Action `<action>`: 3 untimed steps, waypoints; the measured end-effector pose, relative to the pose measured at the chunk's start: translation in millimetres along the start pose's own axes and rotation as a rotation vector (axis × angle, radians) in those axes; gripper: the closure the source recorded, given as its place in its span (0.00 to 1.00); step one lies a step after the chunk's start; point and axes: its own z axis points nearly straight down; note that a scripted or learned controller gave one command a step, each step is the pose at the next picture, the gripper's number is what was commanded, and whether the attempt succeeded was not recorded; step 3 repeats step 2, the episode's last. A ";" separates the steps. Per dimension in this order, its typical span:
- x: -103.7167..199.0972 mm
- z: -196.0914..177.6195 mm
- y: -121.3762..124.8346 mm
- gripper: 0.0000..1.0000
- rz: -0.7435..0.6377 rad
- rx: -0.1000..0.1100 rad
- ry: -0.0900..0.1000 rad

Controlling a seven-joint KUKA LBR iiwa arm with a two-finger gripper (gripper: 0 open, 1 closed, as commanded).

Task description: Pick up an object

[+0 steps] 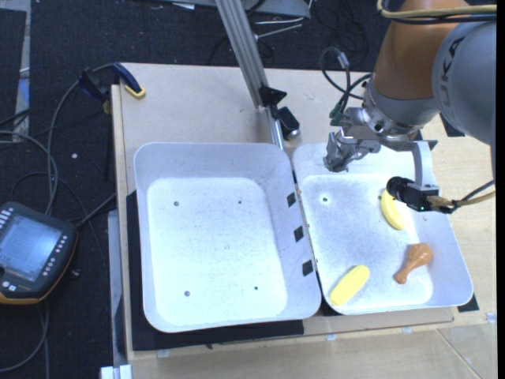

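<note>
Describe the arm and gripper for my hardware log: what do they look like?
The arm is grey with a broad orange band above the wrist and dark lettering on its casing. Yellowish and black cables loop around it. The gripper is small, dark grey metal, on a silvery wrist.

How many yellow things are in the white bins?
2, both in the right white bin: a long yellow plastic piece near its front edge, and a yellow curved piece farther back, partly hidden by a black fitting.
</note>
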 end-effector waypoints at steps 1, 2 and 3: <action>47.1 20.6 19.8 1.00 0.001 0.002 0.000; 94.3 16.0 37.3 1.00 0.001 0.000 0.000; 94.3 16.0 37.3 1.00 0.001 0.000 0.000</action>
